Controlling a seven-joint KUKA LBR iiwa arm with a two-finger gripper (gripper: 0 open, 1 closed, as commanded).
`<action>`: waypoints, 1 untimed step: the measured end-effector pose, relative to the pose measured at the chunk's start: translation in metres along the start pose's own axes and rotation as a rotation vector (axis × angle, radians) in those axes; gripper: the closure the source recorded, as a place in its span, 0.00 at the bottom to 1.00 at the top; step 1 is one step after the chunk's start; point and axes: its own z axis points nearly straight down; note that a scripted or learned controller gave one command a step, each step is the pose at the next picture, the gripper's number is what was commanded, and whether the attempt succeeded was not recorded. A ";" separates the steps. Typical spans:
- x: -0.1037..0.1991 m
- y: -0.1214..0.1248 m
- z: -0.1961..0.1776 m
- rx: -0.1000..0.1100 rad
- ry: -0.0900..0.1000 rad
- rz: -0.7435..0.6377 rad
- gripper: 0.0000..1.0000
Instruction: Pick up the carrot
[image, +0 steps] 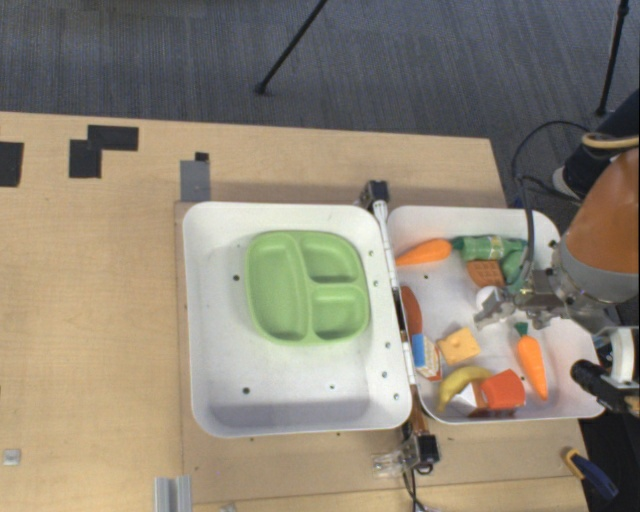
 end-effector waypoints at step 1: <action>-0.059 -0.011 0.086 -0.014 -0.011 -0.252 0.00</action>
